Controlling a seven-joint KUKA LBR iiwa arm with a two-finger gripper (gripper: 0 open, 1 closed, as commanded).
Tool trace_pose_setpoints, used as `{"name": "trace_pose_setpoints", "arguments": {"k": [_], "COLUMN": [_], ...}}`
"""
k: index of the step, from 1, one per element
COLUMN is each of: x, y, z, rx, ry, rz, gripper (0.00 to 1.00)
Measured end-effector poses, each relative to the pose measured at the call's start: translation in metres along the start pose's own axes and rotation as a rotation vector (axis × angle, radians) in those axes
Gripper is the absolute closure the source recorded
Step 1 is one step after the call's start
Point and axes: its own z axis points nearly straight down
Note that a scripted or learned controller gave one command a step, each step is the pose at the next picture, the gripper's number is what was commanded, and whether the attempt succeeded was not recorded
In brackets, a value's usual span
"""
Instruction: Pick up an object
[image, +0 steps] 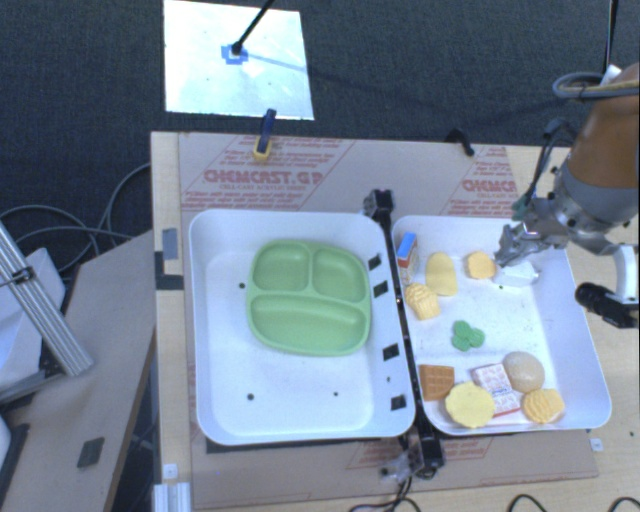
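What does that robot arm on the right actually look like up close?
The arm is grey metal with a broad orange band above the wrist. Thin dark cables loop beside it. At its tip sits a small, grey metal gripper, over the right bin.

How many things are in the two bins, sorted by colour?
Green: 2, plate, small toy
Yellow: 5
Orange-brown: 1, cracker
Beige: 1
Red-white: 1
Blue-orange: 1
Total: 11
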Motion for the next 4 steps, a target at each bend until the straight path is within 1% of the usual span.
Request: {"name": "trace_pose_setpoints", "arguments": {"k": [1,2,3,4], "x": [0.054,0.102,0.093,0.084], "y": [0.021,0.034,0.019,0.022], "z": [0.014,0.014,0.002,0.006], "rx": [0.001,0.0,0.003,0.002], "ry": [0.0,-0.001,-0.001,-0.002], "rz": [0.0,0.002,0.01,0.011], "gripper": [1.0,1.0,1.0,1.0]}}
